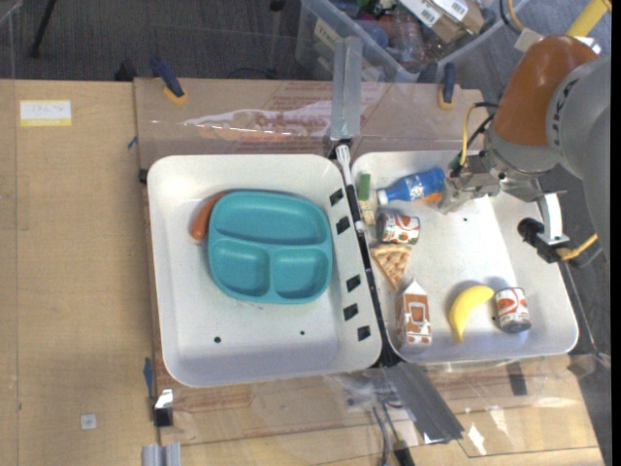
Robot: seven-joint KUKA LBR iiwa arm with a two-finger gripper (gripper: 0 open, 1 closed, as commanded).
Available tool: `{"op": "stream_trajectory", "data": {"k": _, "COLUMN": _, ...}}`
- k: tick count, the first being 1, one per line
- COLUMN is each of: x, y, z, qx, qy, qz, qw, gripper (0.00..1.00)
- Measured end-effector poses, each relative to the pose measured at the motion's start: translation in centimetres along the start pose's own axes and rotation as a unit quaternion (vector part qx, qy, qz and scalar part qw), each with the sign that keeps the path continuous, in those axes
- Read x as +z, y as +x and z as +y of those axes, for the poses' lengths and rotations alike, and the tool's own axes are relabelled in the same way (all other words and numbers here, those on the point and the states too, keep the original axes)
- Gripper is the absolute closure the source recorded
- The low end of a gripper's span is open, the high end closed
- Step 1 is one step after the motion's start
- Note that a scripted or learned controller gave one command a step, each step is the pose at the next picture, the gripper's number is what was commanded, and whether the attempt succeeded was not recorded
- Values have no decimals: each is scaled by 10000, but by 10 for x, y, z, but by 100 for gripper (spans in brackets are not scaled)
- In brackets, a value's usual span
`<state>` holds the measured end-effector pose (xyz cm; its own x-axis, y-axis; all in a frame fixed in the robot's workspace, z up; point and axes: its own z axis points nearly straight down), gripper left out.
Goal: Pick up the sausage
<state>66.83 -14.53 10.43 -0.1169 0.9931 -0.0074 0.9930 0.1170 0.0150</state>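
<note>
A teal tray (269, 248) fills the left bin (175, 289). A sausage (200, 219) peeks out beside the tray's left edge. The gripper (464, 184) hovers well right of the tray.

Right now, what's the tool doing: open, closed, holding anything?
Tool: cannot be told whether it is open or closed. It sits over the right bin beside the blue bottle, with nothing seen in its grasp. The sausage lies in the left bin.

Glossy white plastic bins (175, 260); matt teal plastic tray (270, 248).
</note>
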Motion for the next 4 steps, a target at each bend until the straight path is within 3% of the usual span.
{"op": "stream_trajectory", "data": {"k": 1, "x": 0, "y": 0, "z": 0, "qx": -2, "qy": 3, "qz": 1, "qw": 10000, "gripper": 0}}
{"op": "stream_trajectory", "data": {"k": 2, "x": 13, "y": 2, "z": 2, "qx": 59, "qy": 23, "qz": 12, "qw": 10000, "gripper": 0}}
{"op": "stream_trajectory", "data": {"k": 3, "x": 0, "y": 2, "z": 4, "qx": 46, "qy": -7, "qz": -5, "qw": 10000, "gripper": 100}}
{"op": "stream_trajectory", "data": {"k": 4, "x": 1, "y": 2, "z": 4, "qx": 47, "qy": 2, "qz": -3, "qw": 10000, "gripper": 0}}
